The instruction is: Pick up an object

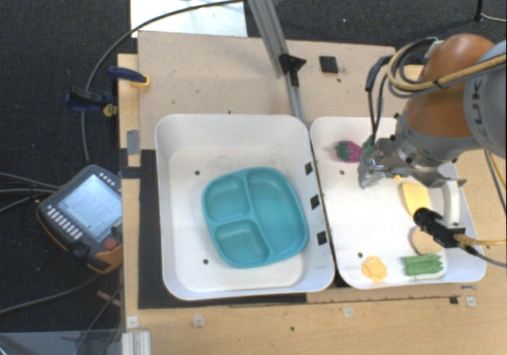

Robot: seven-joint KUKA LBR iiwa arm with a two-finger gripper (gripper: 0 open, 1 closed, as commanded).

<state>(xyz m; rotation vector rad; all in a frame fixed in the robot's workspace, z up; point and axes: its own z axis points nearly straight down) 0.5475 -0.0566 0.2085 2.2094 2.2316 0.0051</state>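
Observation:
My gripper hangs over the upper left part of the right bin, below the orange wrist band. A small purple and green toy lies in that bin just to the gripper's upper left, close to it but apart. To the gripper's right lies a yellow piece, partly covered by the arm. At the bin's front sit a tan piece, a green piece and a small orange-yellow piece. Nothing shows between the gripper and the bin floor.
The left bin holds a teal divided plate. A raised rim with black clips separates the two bins. A slanted grey pole and cables cross the bench behind the bins.

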